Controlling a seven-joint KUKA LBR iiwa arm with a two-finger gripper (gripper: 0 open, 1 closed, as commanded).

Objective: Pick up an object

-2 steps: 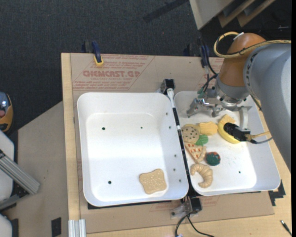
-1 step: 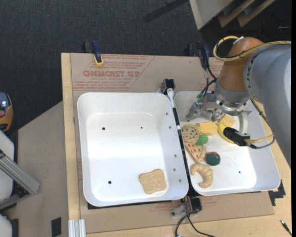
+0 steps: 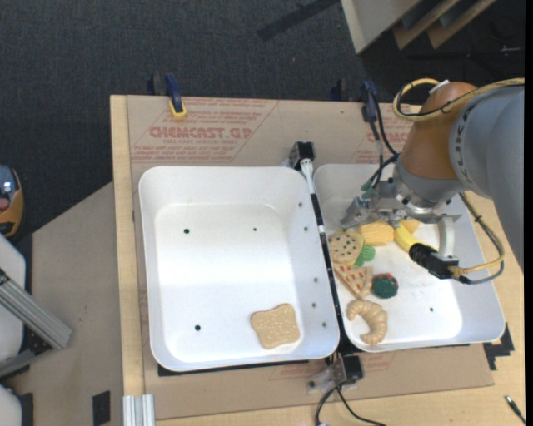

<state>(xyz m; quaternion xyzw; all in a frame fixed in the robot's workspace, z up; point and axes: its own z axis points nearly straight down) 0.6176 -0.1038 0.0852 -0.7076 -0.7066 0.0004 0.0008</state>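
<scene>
The left bin offers wide open floor, with a single bread slice near its front right corner. The right bin is crowded along the divider: cracker, pizza slice, broccoli, croissant. The arm overhangs its back half, perhaps hiding more items.

Dark grey carpet covers the floor around the brown surface, which lies left of the end effector. Pale wooden furniture stands above it, metal framing far left.
</scene>
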